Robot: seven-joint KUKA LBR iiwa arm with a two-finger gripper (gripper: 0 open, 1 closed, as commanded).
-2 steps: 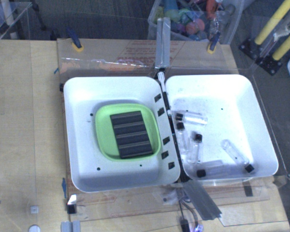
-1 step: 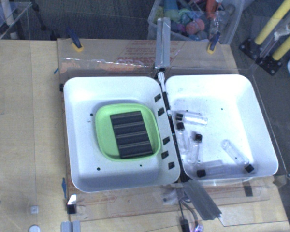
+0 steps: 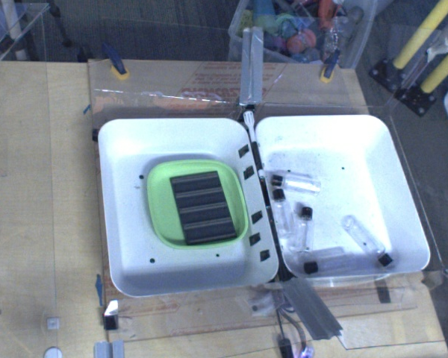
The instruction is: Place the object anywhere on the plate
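A light green square plate lies in the left white bin. On the plate rests a dark ribbed rectangular block, its long side running roughly front to back. In the right white bin lie several clear plastic vials with black caps: one near the divider at the back, a pair standing close together in the middle, one at the front right, and one along the front wall.
A metal divider strip with black clips runs between the two bins. A clear box of colourful toys stands behind the bins. Yellow-padded stands sit at the back right. Bare wooden bench stretches to the left.
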